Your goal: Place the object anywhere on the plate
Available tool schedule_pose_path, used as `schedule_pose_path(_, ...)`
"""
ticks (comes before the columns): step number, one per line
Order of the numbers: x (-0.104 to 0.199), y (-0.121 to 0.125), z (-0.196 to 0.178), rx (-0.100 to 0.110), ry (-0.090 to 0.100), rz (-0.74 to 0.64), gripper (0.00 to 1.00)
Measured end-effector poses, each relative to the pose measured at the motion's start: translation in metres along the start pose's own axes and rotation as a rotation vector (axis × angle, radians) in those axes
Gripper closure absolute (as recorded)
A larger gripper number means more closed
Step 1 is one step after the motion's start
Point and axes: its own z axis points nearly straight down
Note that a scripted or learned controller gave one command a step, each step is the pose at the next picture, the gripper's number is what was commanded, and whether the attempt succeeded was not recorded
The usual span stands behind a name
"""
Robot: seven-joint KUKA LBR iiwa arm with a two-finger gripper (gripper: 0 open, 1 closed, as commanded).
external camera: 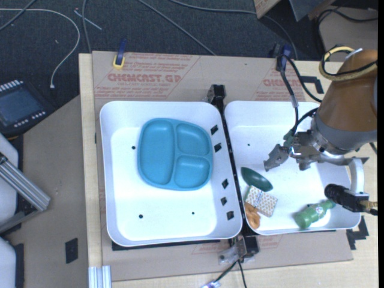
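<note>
A blue divided plate [175,153] lies in the left white bin [120,215]. The right bin [252,116] holds several objects along its near side: a dark green rounded piece [257,179], a patterned packet [263,202] over an orange item [252,217], and a green bottle [312,215] lying on its side. My gripper [290,160] hovers over the middle of the right bin, just up and right of the dark green piece. Its fingers [276,159] are open with nothing between them.
A black divider with clips [221,140] separates the two bins. The arm's orange band [354,89] and grey wrist cover the right bin's far right side. A black cable [292,95] runs down to the gripper.
</note>
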Motion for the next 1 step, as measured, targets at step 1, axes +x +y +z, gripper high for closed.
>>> schedule_pose_path(1, -0.0046, 0.0036, 0.0449, -0.001, 0.0, 0.001, 0.0)
